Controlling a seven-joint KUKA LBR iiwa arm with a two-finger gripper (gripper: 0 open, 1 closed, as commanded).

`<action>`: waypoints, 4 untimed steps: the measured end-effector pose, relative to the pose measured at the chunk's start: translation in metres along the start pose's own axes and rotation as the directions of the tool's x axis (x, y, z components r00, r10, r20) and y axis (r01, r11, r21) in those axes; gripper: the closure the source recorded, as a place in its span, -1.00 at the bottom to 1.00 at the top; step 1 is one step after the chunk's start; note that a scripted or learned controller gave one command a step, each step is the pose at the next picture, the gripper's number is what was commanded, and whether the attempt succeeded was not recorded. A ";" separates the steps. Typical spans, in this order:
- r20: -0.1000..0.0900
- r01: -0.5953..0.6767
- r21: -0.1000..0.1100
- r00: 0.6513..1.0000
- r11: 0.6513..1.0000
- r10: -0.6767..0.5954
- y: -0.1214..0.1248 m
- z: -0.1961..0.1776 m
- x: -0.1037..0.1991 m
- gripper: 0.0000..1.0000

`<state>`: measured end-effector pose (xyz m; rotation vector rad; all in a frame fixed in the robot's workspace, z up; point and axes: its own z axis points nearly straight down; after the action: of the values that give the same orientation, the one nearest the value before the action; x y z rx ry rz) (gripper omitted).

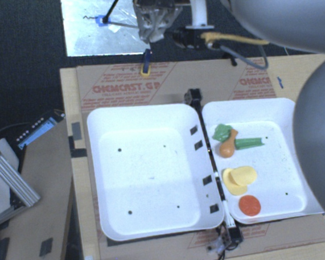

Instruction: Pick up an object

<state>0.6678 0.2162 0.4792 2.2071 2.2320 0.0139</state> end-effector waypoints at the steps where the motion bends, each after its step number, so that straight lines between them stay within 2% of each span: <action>1: 0.002 -0.005 0.003 1.000 1.000 0.005 -0.004 -0.035 0.019 1.00; 2: 0.002 -0.005 0.006 1.000 1.000 0.005 -0.040 -0.058 0.019 1.00; 3: 0.010 -0.012 0.024 1.000 1.000 0.012 -0.074 0.112 -0.014 1.00; 4: 0.003 -0.005 0.002 1.000 1.000 0.005 -0.022 0.100 0.020 1.00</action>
<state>0.6461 0.2361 0.3792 2.2127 2.2257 0.0080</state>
